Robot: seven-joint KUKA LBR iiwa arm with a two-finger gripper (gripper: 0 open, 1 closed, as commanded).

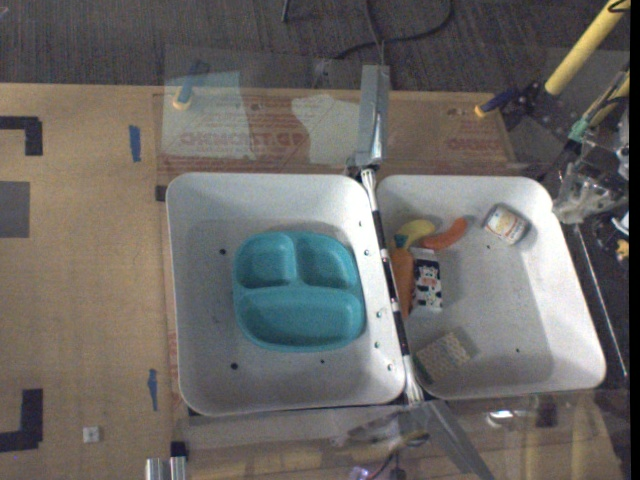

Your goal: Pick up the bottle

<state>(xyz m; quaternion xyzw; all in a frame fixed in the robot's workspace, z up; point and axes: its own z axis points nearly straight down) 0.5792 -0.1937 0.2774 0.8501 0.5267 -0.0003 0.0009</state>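
White plastic bins are sitting side by side. The left bin (pixel 200 368) is holding a teal divided plate (pixel 298 290). In the right bin (pixel 540 348), the bottle (pixel 427 280), cow-printed, is lying near the left wall beside orange and yellow toys (pixel 432 234). The gripper (pixel 590 193) is hovering at the right edge, its opening impossible to tell.

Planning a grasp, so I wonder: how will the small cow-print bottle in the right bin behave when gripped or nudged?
The bottle lies on its side, so a nudge may roll it. It looks small, probably light. It lies close beside the orange piece near the right bin's left wall, so fingers may find little room there.
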